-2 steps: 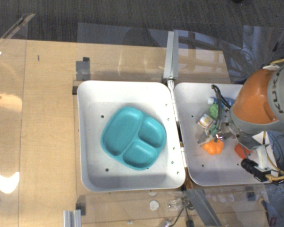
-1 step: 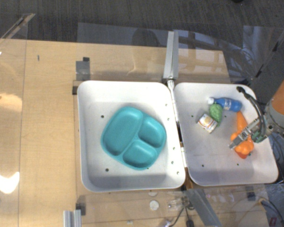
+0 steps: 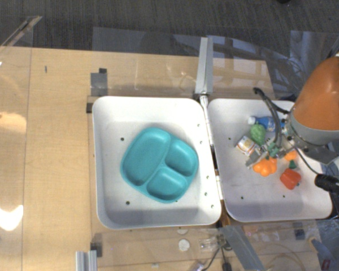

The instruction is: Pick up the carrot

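Note:
The carrot (image 3: 265, 167) looks like a small orange lump in the right bin (image 3: 254, 199), among a cluster of toy foods; its exact shape is hard to make out. My gripper (image 3: 264, 155) reaches in from the right and sits just above the carrot's upper edge, touching or nearly touching it. The grey wrist and its orange band (image 3: 326, 95) hide the bin's right side.
Around the gripper lie a green item (image 3: 258, 133), a blue and white bottle (image 3: 263, 121), a small yellow and white box (image 3: 246, 145), a red piece with a green top (image 3: 290, 179) and another orange bit (image 3: 291, 156). A teal divided plate (image 3: 160, 164) sits in the left bin (image 3: 110, 202).

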Controlling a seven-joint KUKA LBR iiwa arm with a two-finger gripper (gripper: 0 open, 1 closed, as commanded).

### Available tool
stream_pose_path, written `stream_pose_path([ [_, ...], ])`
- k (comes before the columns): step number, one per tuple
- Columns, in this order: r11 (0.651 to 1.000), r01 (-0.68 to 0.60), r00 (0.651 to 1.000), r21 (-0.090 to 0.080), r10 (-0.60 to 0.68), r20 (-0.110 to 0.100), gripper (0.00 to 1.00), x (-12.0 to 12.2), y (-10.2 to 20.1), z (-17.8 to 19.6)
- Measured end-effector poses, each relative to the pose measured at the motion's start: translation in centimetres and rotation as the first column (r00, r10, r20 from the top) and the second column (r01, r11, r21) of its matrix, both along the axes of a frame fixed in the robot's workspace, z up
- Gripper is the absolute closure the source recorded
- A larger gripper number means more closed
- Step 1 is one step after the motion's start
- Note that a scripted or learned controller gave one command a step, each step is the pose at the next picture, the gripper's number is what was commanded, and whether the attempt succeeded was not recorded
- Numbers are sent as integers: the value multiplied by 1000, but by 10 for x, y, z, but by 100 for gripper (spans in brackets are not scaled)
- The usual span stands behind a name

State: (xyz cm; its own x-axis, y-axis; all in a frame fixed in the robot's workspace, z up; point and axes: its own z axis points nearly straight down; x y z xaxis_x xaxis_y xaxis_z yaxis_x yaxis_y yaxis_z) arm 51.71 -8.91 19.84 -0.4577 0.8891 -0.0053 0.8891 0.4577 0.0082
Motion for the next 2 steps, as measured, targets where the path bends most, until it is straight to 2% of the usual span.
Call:
stream_pose_path([
  [1, 986, 167, 986, 2, -167, -5, 100, -29, 44, -14],
  [2, 802, -598, 802, -4, 598, -3, 100, -27, 60, -13],
])
